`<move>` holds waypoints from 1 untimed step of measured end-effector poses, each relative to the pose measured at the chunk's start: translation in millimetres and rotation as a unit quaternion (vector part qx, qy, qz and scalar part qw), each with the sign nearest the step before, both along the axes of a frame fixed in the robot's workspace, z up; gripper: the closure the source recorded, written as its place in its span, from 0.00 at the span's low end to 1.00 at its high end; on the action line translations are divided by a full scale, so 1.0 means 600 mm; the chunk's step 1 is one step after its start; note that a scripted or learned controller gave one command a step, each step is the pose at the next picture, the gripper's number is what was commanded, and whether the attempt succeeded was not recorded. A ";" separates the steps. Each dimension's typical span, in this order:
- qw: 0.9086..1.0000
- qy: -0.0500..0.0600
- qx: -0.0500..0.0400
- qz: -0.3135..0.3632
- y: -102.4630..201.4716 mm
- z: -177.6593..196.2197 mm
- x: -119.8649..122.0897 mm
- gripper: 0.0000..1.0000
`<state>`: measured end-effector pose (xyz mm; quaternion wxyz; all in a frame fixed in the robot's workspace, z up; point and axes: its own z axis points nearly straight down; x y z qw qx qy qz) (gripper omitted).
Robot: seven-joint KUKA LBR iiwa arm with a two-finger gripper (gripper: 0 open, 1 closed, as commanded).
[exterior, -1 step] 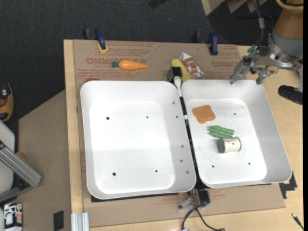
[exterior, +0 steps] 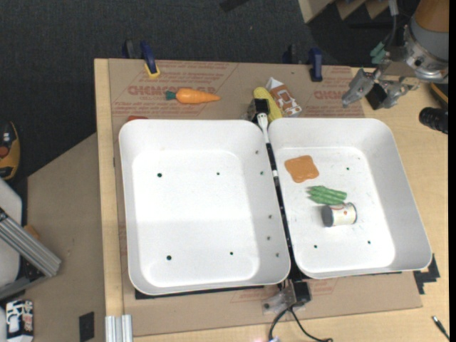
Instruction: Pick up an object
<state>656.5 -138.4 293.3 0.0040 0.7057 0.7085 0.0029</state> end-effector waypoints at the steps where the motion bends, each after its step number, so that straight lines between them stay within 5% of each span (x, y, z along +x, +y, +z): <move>1: 1.000 -0.002 0.002 0.003 0.139 0.164 -0.063 0.00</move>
